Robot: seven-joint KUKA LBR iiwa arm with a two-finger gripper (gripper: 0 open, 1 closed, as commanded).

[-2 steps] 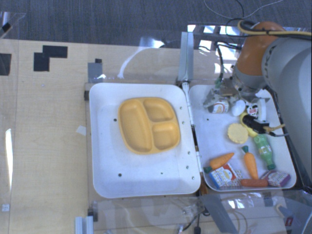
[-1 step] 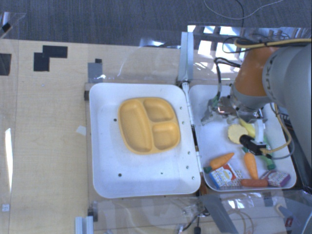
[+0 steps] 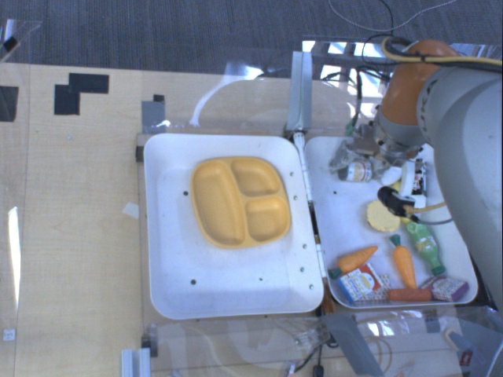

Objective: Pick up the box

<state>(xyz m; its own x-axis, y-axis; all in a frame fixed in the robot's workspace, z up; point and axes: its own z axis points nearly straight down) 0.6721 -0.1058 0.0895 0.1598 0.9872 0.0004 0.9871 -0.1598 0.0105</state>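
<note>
The box point(image 3: 363, 282) lies flat in the lower part of the right bin point(image 3: 339, 226), near the bottom of the frame. It is small, with a red and white top and a blue edge. Its top faces up and it sits a bit crooked.

An orange carrot point(image 3: 356, 258) lies just above the box, almost touching it. A second carrot point(image 3: 403, 265) lies to the right of the box, pointing up and down. A red thing point(image 3: 409, 295) lies along the bin's lower edge beside the box. A green bottle point(image 3: 425, 246) is further right, and a round yellow thing point(image 3: 384, 217) sits above the carrots.

The gripper point(image 3: 363, 149) is well apart from the box, at the upper part of the right bin. It hangs over a small clear bottle point(image 3: 358, 171) that lies on its side. The picture is too unclear there to tell how the gripper is set.

The grey arm point(image 3: 464, 132) comes in from the right of the frame and bends down to the bin. Its orange band point(image 3: 407, 89) is at the upper right.

The left bin point(image 3: 169, 234) holds a yellow tray point(image 3: 240, 201) with three parts.
</note>
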